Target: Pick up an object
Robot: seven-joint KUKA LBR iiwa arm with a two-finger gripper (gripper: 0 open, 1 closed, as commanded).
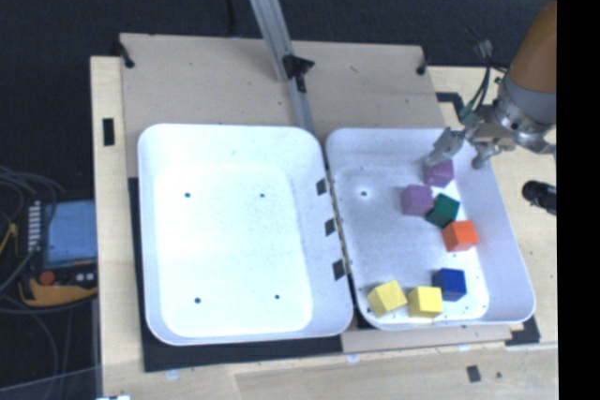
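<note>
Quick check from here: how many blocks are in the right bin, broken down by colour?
Purple blocks: 2
Yellow blocks: 2
Green block: 1
Orange block: 1
Blue block: 1
Total: 7, all in the right bin. The gripper is over its upper right part, by the upper purple block.

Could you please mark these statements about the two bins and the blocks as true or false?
1. All blocks lie in the right bin. True.
2. Two yellow blocks sit near that bin's front edge. True.
3. The orange block is in the left bin. False; it lies in the right bin, beside the green block.
4. The tool is over the left bin. False; it is at the right bin's far side, near a purple block.
</note>
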